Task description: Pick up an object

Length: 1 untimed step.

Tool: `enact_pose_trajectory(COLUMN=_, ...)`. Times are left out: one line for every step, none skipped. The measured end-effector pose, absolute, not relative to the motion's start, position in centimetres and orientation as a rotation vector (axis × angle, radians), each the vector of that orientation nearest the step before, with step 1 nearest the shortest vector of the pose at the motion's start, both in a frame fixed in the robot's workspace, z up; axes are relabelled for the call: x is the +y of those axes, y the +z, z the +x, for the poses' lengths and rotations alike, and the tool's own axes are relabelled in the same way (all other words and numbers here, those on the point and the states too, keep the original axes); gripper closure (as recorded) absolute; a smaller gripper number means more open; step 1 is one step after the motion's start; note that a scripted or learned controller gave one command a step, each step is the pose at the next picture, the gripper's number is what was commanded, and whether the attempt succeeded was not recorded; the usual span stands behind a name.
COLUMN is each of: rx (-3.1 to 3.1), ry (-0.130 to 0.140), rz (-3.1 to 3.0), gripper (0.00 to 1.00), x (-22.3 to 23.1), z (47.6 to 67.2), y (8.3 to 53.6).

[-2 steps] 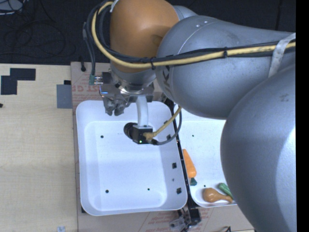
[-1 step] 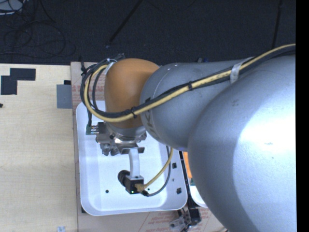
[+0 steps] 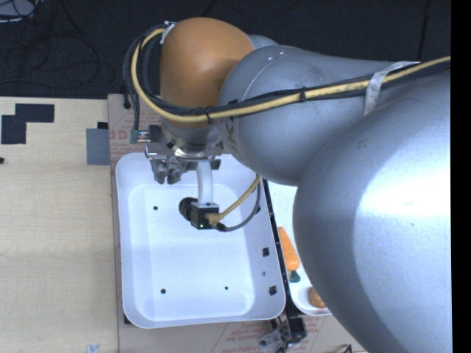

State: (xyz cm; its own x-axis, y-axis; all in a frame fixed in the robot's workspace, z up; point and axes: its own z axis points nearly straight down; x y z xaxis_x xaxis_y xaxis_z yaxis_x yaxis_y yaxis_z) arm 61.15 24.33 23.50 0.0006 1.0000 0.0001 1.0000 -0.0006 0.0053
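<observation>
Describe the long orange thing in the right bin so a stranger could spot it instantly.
Of the two white bins, take the right bin, mostly covered by the grey arm. Against its left wall lies the long orange thing. It is slim and carrot-like, unlike the small green piece at its near end and the rounder orange lump beyond.

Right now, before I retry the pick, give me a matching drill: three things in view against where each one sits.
Things:
1. gripper
2. long orange object
3. grey square

Places:
A. in the right bin, close beside the arm
B. on the bench, left of both bins
C. over the left bin, near its top edge in the view

Pairs: 1-C, 2-A, 3-B.
</observation>
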Motion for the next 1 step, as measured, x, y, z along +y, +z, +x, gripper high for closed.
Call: enact_pose_trajectory(rx=2.221, ry=-0.002, rz=2.222, gripper=1.00, x=24.40, z=63.43, y=22.93)
